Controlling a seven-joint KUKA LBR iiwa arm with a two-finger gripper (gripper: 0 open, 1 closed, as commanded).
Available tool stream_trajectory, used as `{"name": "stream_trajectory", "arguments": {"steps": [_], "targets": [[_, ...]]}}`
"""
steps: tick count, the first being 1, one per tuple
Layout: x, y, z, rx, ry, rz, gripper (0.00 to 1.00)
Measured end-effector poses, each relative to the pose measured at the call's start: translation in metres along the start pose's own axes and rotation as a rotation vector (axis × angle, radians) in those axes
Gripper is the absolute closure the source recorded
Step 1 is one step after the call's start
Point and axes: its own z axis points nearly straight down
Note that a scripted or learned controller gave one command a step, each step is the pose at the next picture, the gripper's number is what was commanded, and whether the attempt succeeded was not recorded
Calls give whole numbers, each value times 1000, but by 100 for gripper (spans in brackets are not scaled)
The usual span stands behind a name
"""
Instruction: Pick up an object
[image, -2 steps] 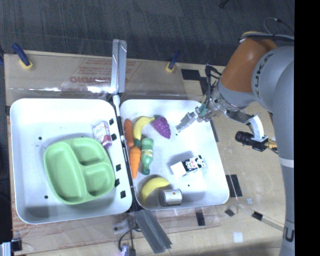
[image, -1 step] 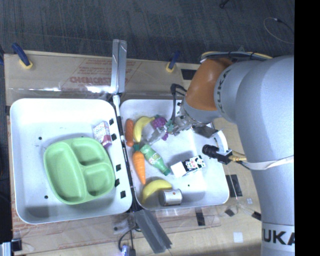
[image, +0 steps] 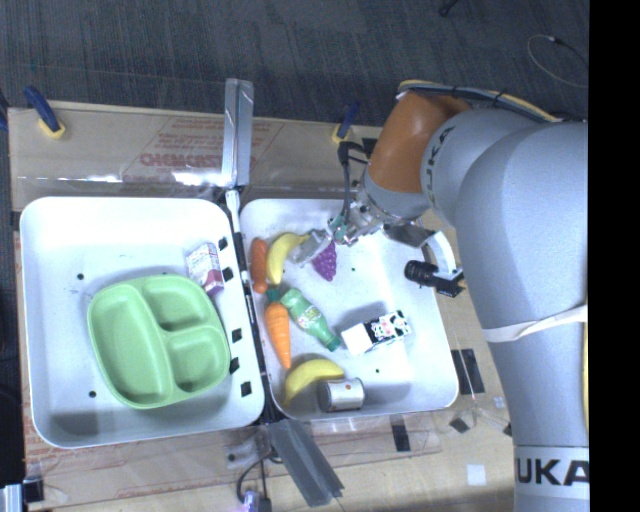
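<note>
My gripper (image: 322, 242) reaches into the back of the right bin (image: 425, 385), its tip right beside a purple bunch of grapes (image: 325, 261) and a yellow banana (image: 279, 256). Also in this bin are an orange carrot (image: 278, 335), a smaller orange piece (image: 259, 262), a green bottle (image: 309, 319), a white cow-patterned box (image: 375, 332), a second banana (image: 310, 374) and a silver can (image: 341, 394). Nothing shows between the fingers.
The left bin (image: 50, 240) holds a green divided tray (image: 160, 340) and a small pink-and-white packet (image: 205, 266). The large grey arm (image: 510, 230) covers the bench's right side. A metal divider (image: 237, 130) stands between the bins at the back.
</note>
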Motion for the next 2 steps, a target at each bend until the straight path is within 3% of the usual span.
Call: {"name": "stream_trajectory", "arguments": {"steps": [1,2], "targets": [[1,2,-11,-1,-1,-5,100],[74,36,-115,0,0,32,100]]}}
